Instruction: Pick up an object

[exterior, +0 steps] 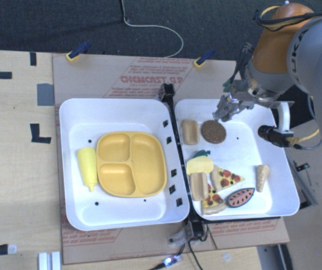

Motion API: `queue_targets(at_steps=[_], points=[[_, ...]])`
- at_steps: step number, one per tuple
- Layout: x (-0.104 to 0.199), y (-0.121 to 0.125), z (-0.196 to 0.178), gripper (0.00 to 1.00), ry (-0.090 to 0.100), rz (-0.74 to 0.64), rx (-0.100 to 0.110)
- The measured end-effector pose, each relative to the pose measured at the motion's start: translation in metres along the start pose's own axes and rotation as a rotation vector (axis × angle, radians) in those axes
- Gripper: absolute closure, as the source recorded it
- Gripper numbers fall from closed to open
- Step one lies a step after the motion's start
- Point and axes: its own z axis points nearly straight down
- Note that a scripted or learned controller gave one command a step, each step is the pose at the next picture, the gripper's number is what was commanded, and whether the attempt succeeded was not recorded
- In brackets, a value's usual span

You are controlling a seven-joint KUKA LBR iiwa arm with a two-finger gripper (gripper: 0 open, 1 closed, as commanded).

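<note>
My gripper (225, 110) hangs over the back of the right bin (279, 201), just above and right of a round brown patty (213, 132). A tan bread roll (189, 131) lies left of the patty. Toward the front sit a yellow fruit with a green stem (200, 163), a hot dog (197, 185), a pizza slice (227, 178), a watermelon slice (240, 197) and an ice cream cone (262, 176). I see nothing held by the gripper.
The left bin (73, 114) holds a yellow divided plate (131, 163) and a yellow squeeze bottle (87, 166) on its left. The black divider (175, 145) runs between the bins. The arm's grey and orange body (284, 44) fills the upper right.
</note>
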Motion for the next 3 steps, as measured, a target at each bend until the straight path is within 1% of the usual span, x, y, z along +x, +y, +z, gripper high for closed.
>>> queue_targets(at_steps=[1,2,3], points=[[0.048,0.0,0.005,1.0,0.0,0.001,0.001],[0.104,0.01,0.011,1.0,0.0,0.0,0.0],[0.149,0.012,-0.005,1.0,-0.001,0.001,-0.001]])
